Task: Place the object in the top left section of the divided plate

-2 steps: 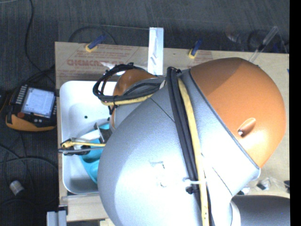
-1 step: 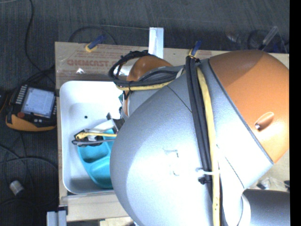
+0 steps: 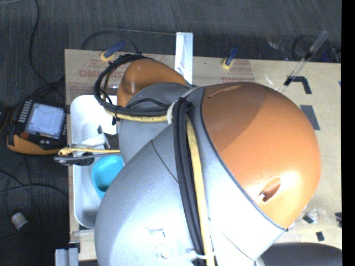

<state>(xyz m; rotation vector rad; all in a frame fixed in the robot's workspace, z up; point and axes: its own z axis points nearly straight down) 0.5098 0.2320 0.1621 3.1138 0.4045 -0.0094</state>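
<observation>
Blue object (image 3: 106, 172) lies in white bin (image 3: 83, 115) — beside grey arm (image 3: 166, 204).

I see dark grey carpet floor (image 3: 66, 15) around the bench, with thin cables (image 3: 22, 4) trailing over it at upper left. The bench top is a tan board (image 3: 321, 93) with faint red print, held by blue and yellow clamps (image 3: 112, 51) along its far edge. On the floor at left sits a handheld control pendant (image 3: 39, 123) with a lit screen. A small grey object (image 3: 19, 220) lies lower left. Lighting is even, no hard shadows.
</observation>
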